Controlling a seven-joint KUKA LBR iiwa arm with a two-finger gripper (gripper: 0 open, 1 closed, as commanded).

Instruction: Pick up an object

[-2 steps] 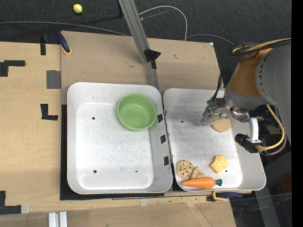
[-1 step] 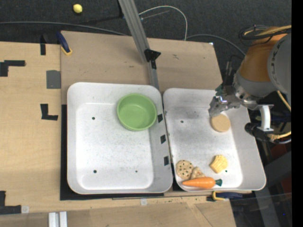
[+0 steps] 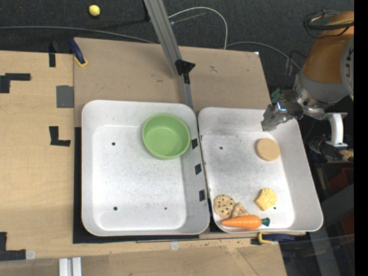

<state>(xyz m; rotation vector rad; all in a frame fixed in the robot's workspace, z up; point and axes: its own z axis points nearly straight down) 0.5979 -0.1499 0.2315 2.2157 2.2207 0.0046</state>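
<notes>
Camera view from above the bench gives you two white bins side by side: the left bin [image 3: 98, 171] and the right bin [image 3: 299, 171]. You can count one thing in the left bin, a green bowl [image 3: 166, 135], sitting upright near its far right corner. You can count four things in the right bin: one round tan disc [image 3: 268, 149] toward the far right side, one yellow ridged piece [image 3: 265, 199] nearer the front, one speckled cookie [image 3: 223, 204] by the front left corner, and one orange carrot [image 3: 245, 222] with a green tip lying along the front wall, just beside the cookie. Your gripper [image 3: 272, 119] hangs over the far right edge of the right bin, near the tan disc but apart from it, with nothing seen in it; you cannot tell from here how it is set. Beyond the bins you can also see one small yellow ball [image 3: 94, 10] lying on the dark floor at the far left.
</notes>
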